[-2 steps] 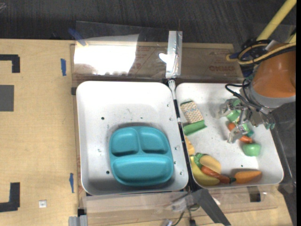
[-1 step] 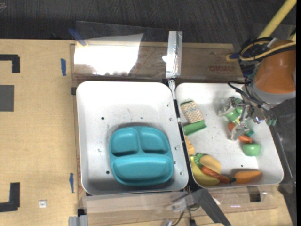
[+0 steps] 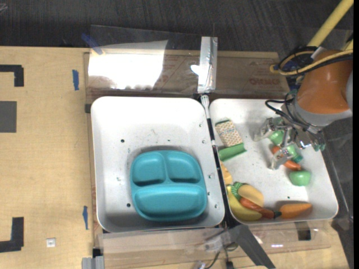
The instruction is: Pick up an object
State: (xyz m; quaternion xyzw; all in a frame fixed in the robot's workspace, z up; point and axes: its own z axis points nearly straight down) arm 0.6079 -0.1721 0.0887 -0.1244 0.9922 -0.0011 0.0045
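My gripper [image 3: 284, 144] hangs low over the right part of the right bin [image 3: 252, 110], under the orange wrist band [image 3: 322, 91]. It sits among small toy foods: a green piece [image 3: 276, 135] just left of it and an orange-red piece [image 3: 292, 163] right below it. Whether anything is held is hidden by the gripper body. A green pepper-like toy [image 3: 301, 177] lies a little lower right. An orange carrot [image 3: 294, 209] lies near the bin's front edge.
The right bin's left side holds a patterned cracker block [image 3: 227, 131] and a green bar [image 3: 231, 151]. A yellow banana bunch [image 3: 247, 200] with a red chili [image 3: 262, 207] lies at the front left. A teal divided plate [image 3: 167, 185] lies in the left bin [image 3: 112, 128].
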